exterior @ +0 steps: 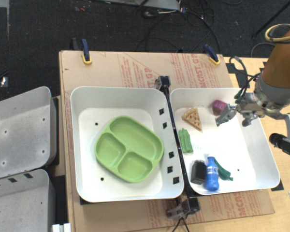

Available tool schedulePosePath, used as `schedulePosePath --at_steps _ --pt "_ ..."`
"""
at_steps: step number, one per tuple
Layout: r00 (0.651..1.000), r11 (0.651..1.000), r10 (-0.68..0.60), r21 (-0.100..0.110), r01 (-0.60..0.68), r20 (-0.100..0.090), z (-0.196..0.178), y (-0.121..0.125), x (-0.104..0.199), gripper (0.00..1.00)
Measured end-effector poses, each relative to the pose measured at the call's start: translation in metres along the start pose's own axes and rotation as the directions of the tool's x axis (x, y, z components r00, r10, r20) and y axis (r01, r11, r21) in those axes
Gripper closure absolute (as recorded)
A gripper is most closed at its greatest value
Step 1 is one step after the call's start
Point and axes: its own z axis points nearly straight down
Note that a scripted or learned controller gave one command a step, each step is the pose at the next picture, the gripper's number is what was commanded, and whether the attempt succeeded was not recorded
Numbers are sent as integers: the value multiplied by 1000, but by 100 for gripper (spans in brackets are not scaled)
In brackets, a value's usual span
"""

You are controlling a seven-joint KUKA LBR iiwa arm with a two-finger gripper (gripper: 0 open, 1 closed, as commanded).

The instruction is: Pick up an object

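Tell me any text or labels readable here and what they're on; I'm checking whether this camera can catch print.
Red print on the brown board under the bins: upside down and partly covered, too faint to read with confidence.
Blue bottle: label too small to read.
Green divided plate, waffle-like wedge, purple block: no print seen.

Plenty of bare white floor right under and below the gripper (235, 113), all the way down the right bin (261, 153). Purple block (219, 106) just to its left, nearly touching a finger. Waffle wedge (193, 119) further left, green strip (185, 140) beyond, hugging the divider. Blue bottle (211, 173), black box (198, 171) and a green bit (223, 170) clustered well below-left. Bin wall close on the right.
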Motion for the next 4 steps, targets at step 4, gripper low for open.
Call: schedulePosePath --at_steps 4 --pt "1000 1000 -2 -10 2 1 128 -5 -3 0"
